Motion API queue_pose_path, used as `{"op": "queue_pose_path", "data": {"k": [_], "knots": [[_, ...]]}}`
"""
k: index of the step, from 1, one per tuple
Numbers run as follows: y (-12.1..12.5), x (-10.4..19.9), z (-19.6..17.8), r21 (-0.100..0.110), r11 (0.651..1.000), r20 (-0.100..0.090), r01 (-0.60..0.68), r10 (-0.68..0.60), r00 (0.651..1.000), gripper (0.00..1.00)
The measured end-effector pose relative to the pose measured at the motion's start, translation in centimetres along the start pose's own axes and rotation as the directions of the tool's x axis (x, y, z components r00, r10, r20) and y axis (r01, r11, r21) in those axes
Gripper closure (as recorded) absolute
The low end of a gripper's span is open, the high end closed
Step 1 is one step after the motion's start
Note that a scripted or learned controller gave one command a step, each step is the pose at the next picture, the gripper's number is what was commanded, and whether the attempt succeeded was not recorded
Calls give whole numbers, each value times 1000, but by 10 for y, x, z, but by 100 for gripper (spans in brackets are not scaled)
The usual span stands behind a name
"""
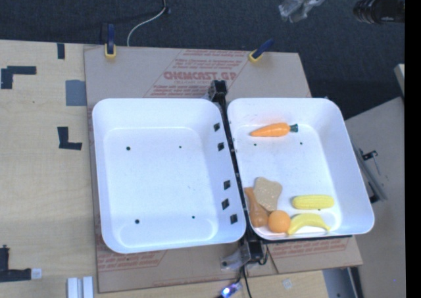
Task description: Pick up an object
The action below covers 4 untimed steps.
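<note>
The blurred gripper (pixel 297 2) is cut off at the top edge.

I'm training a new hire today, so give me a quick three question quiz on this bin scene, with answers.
1. True or false: the carrot lies in the left bin.
2. Which item touches the banana? A) carrot B) orange C) gripper
3. Fill in: the corn lies just ____ the banana in the picture.

Key
1. False: it lies in the right bin, near the far side.
2. B: the orange sits against the banana's left end, by the bread.
3. Above: corn and banana lie side by side at the near right corner.
</note>
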State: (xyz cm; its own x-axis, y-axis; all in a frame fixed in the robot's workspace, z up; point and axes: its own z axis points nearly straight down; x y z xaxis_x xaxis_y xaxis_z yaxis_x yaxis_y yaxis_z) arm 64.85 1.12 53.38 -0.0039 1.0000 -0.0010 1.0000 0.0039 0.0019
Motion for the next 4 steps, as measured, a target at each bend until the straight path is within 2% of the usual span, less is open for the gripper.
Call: {"op": "queue_pose_path", "data": {"k": [1,2,3,4], "knots": [[21,47,0,1,1000,-1,1,-1,1000,100],[19,157,0,3,1000,-3,8,-8,1000,100],[20,227,0,3,1000,-2,4,-4,1000,100],[20,223,-11,2,1000,1,1,-1,1000,100]]}}
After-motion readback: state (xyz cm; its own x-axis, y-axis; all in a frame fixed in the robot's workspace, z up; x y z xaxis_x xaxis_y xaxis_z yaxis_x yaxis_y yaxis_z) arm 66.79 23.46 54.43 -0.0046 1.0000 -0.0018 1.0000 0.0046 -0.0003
